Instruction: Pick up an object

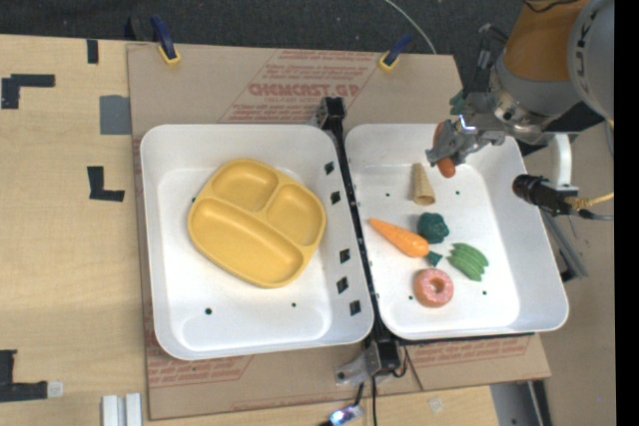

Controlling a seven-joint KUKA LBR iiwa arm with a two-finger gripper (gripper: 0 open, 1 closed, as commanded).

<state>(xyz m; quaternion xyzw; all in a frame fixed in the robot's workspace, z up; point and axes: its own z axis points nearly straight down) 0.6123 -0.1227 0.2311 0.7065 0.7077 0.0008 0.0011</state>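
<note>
A: What is in the left bin [170, 314]?
B: A yellow divided plate [258, 220] with three compartments, lying flat near the bin's middle.

A: And the right bin [519, 299]?
B: Small toy foods. A beige cone [423, 184] lies toward the far side. An orange carrot [398, 236] lies slantwise near the bin's left wall, with a dark green broccoli [433, 226] just beside its right end. A lighter green leafy piece [468, 260] sits right of that, and a pink doughnut [433, 287] lies nearest of all.

A: Where is the tool [449, 158]?
B: Over the far part of the right bin, right of the cone. A small red piece [446, 168] shows at its tip, seemingly pinched between the fingers, so it looks closed on that piece.

A: The bench [60, 244]?
B: Tan, with a cardboard sheet [290, 85] under both bins.
</note>
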